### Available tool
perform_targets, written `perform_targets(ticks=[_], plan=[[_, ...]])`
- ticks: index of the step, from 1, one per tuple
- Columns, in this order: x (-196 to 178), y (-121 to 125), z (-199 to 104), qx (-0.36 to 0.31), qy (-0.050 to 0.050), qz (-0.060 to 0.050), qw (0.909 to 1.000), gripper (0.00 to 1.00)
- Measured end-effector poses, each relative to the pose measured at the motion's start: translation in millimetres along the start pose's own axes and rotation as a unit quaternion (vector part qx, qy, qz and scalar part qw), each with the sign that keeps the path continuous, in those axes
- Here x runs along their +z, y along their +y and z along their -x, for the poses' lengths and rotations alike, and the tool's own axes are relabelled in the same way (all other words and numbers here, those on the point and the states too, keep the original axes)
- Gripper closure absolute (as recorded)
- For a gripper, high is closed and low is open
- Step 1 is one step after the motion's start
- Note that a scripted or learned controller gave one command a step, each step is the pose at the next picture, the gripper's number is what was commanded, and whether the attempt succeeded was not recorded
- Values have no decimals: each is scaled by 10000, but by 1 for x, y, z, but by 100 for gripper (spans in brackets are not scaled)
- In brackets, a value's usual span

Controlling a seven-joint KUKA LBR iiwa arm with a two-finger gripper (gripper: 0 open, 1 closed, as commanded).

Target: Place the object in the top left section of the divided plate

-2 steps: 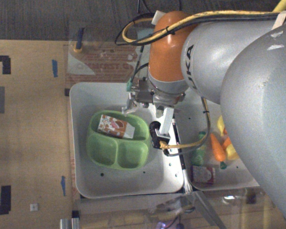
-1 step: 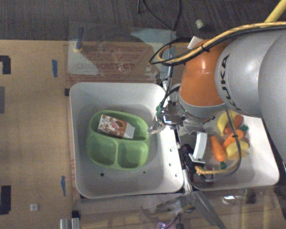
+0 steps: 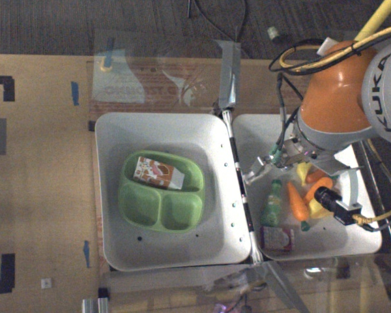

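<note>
Gripper [image 3: 274, 156] is seen low over the right bin [image 3: 260, 132], close to that bin's left wall and tucked under the orange-banded arm [image 3: 339, 103]. How far it is open cannot be told, since the wrist covers it from above, and nothing is seen held in it.

Noted nearest, by the right bin's near edge: a pink packet [image 3: 278, 238] lying flat. Just beyond it a green bottle [image 3: 272, 203] and a carrot [image 3: 298, 201] lie side by side, with a yellow piece [image 3: 304, 171] past them, partly under the wrist. These are judged to be loose stock for picking, heaped where the arm reaches them most easily.

In the left bin [image 3: 117, 142] a green divided plate [image 3: 127, 168] is set about mid-floor, well apart from the walls. A small printed carton [image 3: 158, 173] lies flat and slightly skewed in the plate's far section, toward its left end. Both near sections are bare. From this the carton is judged to be the task's object, already resting where it was wanted; no contact with the gripper is seen.

Farther off, past the bins' far edges, a clear sheet [image 3: 150, 77] and a strip of blue tape [image 3: 74, 93] are recorded on the worktop.
</note>
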State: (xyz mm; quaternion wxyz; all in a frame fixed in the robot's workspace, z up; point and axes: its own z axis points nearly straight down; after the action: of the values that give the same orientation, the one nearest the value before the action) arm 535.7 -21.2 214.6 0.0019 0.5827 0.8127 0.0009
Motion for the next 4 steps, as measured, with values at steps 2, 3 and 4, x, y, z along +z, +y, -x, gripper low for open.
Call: perform_targets(ticks=[2, 3, 4], plan=[[16, -101, 126, -1650, -8, 3, 9863, 0], [6, -101, 128, -1627, -24, 28, 9867, 100], [-156, -117, 175, -2173, -14, 5, 9761, 100]])
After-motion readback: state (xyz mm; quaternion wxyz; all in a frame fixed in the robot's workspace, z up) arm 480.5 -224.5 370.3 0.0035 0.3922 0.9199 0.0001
